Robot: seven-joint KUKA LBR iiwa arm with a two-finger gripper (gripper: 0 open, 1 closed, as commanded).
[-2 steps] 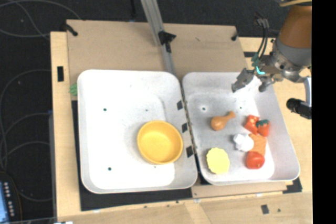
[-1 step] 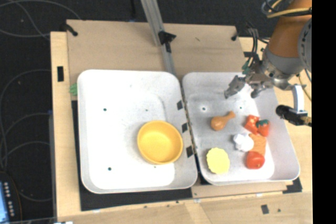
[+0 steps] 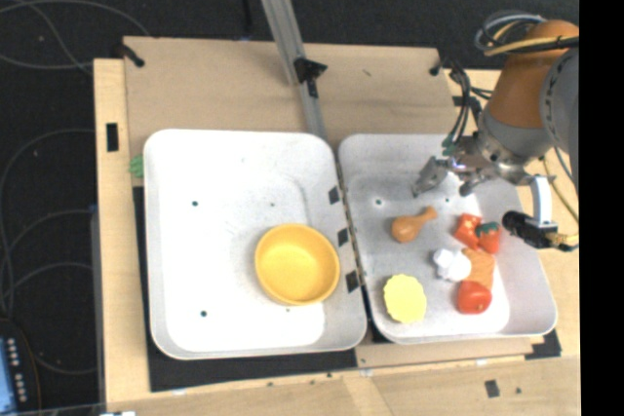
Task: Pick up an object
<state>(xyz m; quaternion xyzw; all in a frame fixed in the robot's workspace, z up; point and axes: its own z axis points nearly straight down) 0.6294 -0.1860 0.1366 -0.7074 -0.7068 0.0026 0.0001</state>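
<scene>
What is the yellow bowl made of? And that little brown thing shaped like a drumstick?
The yellow bowl looks like smooth plastic: even colour, soft sheen. The brown drumstick is probably toy plastic or rubber, judging by its uniform matte colour; hard to be sure.

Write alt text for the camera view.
A robot arm's gripper hovers above the right bin, holding nothing, near a brown toy drumstick, red toys and a yellow disc. The left bin holds a yellow bowl.

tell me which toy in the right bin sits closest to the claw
The brown drumstick-shaped toy, just below the claw. The red pieces, white piece and yellow disc all lie farther down the bin.
</scene>
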